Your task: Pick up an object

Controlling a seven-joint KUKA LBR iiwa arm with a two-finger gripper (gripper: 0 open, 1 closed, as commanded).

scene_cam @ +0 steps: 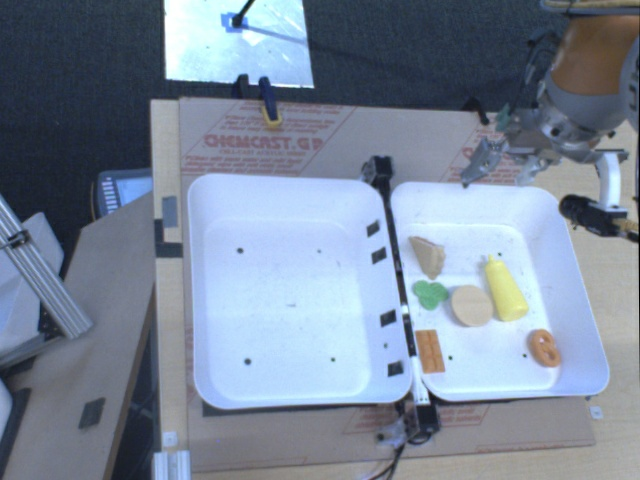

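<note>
Left bin [290,298] seen bare white, only small dark dots on its floor. Across the divider, right bin [560,228] holding the lot, gathered toward its middle and near side. Orange flat block [429,351] lying just inside the near-left corner. Green leafy piece [431,294] above it, touching or almost touching a tan round disc [471,306]. Tan wedge [428,256] farther back, apart from the rest. Yellow bottle-shaped piece [505,288] lying on its side just beside the disc. Orange ring [544,348] set alone near the right wall.

Gripper [505,163] hovering above the bin's far rim, well apart from every item, fingers spread with nothing between them.

Judged best target: the yellow piece, probably light, stiff plastic, perhaps a little slick; likeliest hold across its narrow middle, fingers closing on the long sides. Disc and flat block judged harder, lying low against the floor; the ring small enough to slip.
</note>
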